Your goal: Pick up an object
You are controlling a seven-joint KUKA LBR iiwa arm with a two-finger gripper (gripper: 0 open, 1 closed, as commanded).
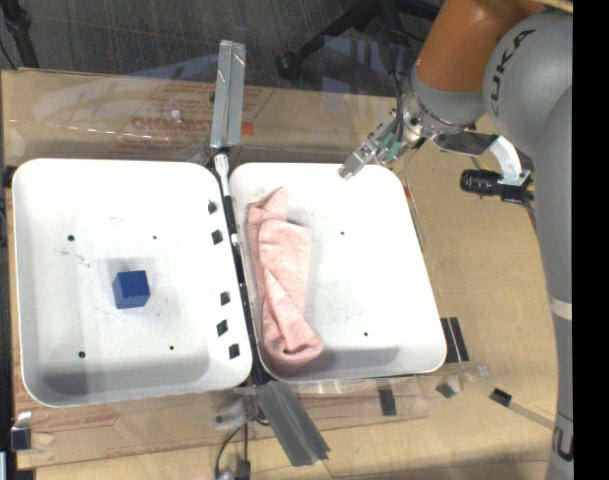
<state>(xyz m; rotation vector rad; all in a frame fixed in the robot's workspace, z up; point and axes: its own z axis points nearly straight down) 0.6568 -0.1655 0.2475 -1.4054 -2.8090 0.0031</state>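
Two things lie in the bins: a pink cloth (281,276) along the right bin's (384,353) left wall, a blue cube (131,288) in the left bin (44,183). The gripper (352,166) hovers over the right bin's far rim, arm (504,78) slanting in from the right; its grip state I cannot tell. White floor lies bare beside the cloth.

A single fixed camera looks down on the bench (484,268) from above, at a slant, so the near edge lies at the bottom of the picture and the far edge, with dark floor beyond it, at the top. It stands far enough back to take in the left bin (44,198) and the right bin (394,208) whole, side by side across the middle. The arm (524,58) enters from the right, large in the upper right corner.
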